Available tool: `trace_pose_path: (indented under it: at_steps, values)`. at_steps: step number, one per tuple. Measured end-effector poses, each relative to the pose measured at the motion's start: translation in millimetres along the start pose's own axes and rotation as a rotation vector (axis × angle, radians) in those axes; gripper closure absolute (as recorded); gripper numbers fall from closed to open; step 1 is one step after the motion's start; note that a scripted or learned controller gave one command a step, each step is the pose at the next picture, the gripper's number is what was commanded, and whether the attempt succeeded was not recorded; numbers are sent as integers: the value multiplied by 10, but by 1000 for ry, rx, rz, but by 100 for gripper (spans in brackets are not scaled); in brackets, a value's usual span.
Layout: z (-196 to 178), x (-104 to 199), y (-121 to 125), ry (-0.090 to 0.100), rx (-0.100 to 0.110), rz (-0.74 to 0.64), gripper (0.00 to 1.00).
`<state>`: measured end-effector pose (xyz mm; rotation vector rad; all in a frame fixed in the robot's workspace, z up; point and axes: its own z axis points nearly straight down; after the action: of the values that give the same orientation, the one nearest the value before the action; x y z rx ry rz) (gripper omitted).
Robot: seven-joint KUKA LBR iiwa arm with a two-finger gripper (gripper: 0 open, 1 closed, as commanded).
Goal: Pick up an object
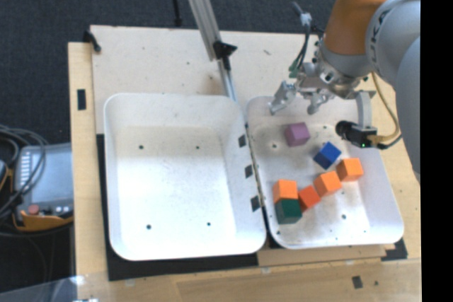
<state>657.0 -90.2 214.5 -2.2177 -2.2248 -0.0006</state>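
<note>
My gripper (pixel 298 102) hangs over the far end of the right bin (pixel 382 223), its two fingers spread apart with nothing between them. Just below it, a purple block (pixel 297 134) lies on the bin floor, apart from the fingers. Farther toward the front are a blue block (pixel 327 155), an orange block (pixel 350 169), a second orange block (pixel 328 182), a red-orange block (pixel 309 196), another orange block (pixel 287 189) and a dark green block (pixel 288 211).
The left bin (pixel 120 237) lies beside the right one, sharing a middle rim. A slanted metal pole (pixel 202 10) rises behind the bins. The grey and orange arm (pixel 368 10) comes in from the upper right.
</note>
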Motion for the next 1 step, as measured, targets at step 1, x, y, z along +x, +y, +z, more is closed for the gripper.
trace_pose_path:
  at_steps: [1]
  values:
    - [0,-1,0,0,0,0,0]
